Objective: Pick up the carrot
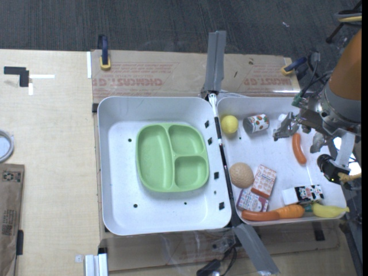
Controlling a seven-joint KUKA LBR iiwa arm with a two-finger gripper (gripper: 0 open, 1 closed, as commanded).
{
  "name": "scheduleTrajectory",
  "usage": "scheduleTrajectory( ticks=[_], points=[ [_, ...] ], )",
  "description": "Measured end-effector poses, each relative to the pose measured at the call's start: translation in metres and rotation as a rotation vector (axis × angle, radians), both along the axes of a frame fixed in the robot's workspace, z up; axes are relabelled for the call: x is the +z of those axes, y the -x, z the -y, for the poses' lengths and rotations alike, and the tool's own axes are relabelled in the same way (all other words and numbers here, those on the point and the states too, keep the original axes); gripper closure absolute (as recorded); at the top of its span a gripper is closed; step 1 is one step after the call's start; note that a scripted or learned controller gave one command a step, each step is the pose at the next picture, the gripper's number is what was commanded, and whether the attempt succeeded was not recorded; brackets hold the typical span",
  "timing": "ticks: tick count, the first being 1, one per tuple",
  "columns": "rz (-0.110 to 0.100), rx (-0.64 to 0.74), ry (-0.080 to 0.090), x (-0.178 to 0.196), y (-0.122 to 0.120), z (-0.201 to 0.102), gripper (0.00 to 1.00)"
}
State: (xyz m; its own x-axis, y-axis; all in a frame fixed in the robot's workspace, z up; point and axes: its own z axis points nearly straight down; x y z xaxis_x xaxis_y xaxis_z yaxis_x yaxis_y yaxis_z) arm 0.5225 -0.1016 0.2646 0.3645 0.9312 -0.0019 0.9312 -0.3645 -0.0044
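Observation:
The orange carrot (pixel 291 211) lies along the front wall of the right bin (pixel 270 105), between a red-orange pepper-like piece (pixel 260 215) and a yellow banana (pixel 330 210). My gripper (pixel 299 137) hangs over the bin's far right part, well behind the carrot. It is open, with one finger on each side of the top end of a red-orange sausage (pixel 299 150) lying on the bin floor. Nothing is lifted.
In the right bin there are also a lemon (pixel 229 124), a small can (pixel 256 123), a brown egg-shaped ball (pixel 241 175), a pink carton (pixel 264 181) and a black-and-white box (pixel 303 194). The left bin (pixel 115 183) holds a green divided plate (pixel 172 157).

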Motion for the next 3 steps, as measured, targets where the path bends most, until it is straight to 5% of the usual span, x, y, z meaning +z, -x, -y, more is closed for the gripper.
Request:
scheduleTrajectory(
  ticks=[1, 2, 3],
  points=[
    [0.001, -0.535, 0.004, 0.021, 0.037, 0.0, 0.0],
    [0.002, -0.545, 0.004, 0.04, 0.044, -0.017, 0.0],
    [-0.002, -0.405, 0.002, -0.061, 0.022, 0.013, 0.0]
  ],
)
